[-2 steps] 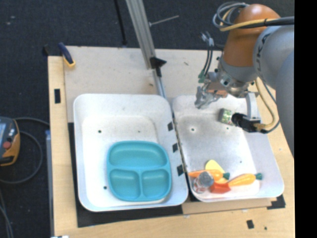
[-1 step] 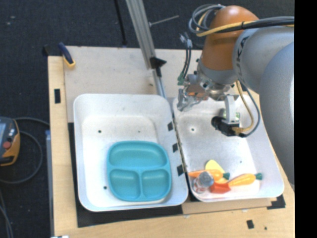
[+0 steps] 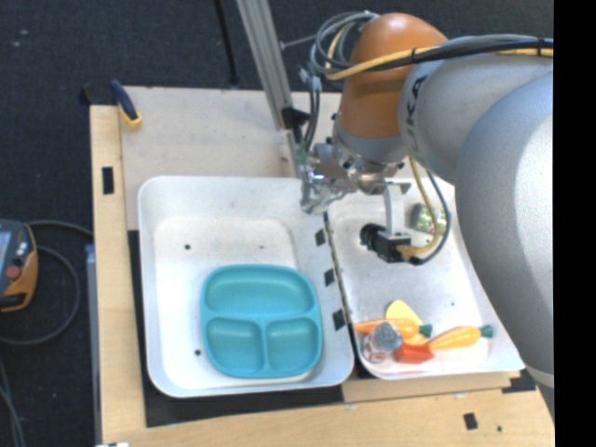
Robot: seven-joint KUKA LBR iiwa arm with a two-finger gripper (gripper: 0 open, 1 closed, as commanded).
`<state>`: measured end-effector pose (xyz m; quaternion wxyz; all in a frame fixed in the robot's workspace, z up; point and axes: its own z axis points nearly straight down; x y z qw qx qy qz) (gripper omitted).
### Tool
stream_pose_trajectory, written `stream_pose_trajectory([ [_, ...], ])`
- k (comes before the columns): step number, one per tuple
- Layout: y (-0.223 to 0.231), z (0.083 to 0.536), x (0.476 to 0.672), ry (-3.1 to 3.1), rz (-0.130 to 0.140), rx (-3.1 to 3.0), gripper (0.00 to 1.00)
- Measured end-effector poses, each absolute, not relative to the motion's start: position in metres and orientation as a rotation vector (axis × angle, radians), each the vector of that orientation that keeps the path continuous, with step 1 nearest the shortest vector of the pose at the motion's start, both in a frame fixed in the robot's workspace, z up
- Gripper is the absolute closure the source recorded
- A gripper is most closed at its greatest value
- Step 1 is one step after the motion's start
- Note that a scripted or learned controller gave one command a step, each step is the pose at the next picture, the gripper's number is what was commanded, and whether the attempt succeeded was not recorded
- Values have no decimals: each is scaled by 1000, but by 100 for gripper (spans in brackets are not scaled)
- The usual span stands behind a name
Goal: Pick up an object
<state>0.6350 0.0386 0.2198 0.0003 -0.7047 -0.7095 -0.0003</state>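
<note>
Grey and bulky, the robot arm [image 3: 484, 119] fills the right side of the camera view, with its orange band [image 3: 386, 63] above the wrist. Under it lies the pale wooden bench [image 3: 186, 128], bearing two shallow white bins side by side. The left bin [image 3: 172, 231] holds a turquoise plastic plate with three compartments [image 3: 263, 319], lying flat at the near end. The right bin [image 3: 456, 277] is partly covered by the arm. A silver aluminium rail [image 3: 265, 45] stands at a slant behind the bins.

The gripper [image 3: 315, 192] hangs over the far end of the rim where the two bins meet, well apart from the plate. I cannot tell whether it is spread or closed, and nothing shows in its grasp.

Small toys lie clustered in the near corner of the right bin: an orange carrot-shaped toy [image 3: 456, 338], a yellow piece [image 3: 402, 315], a greyish round piece [image 3: 384, 340] and a red piece [image 3: 416, 350], close together and partly touching.
</note>
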Motion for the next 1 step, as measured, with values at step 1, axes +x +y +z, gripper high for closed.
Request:
stream_pose_trajectory([
  [1,86,224,631,-2229,-3,-2213,100],
])
